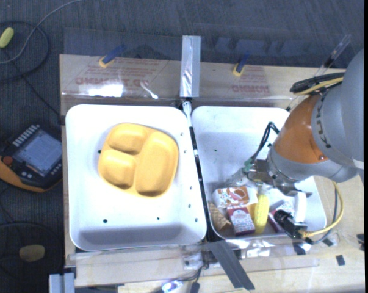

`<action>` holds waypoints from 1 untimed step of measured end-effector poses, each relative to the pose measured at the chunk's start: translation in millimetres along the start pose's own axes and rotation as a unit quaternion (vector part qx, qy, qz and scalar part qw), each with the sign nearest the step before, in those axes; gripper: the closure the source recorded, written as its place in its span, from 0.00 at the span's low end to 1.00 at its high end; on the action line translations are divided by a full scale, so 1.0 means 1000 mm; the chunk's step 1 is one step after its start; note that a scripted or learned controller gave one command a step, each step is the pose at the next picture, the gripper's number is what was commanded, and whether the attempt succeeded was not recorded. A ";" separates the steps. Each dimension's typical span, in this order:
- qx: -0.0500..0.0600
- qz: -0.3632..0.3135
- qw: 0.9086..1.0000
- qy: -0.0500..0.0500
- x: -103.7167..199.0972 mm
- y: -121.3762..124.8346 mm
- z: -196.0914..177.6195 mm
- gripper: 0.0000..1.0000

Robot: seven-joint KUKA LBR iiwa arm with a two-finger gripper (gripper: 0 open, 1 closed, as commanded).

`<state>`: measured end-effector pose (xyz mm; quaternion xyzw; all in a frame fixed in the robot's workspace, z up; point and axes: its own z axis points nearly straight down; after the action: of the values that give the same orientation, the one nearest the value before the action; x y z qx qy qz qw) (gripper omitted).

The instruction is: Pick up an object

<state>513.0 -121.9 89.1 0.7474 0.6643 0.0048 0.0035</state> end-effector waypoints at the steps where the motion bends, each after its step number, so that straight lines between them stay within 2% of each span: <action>1: 0.000 0.000 1.000 0.000 -0.001 0.002 -0.007 1.00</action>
<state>514.8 -122.9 96.5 0.7474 0.6643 0.0047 0.0037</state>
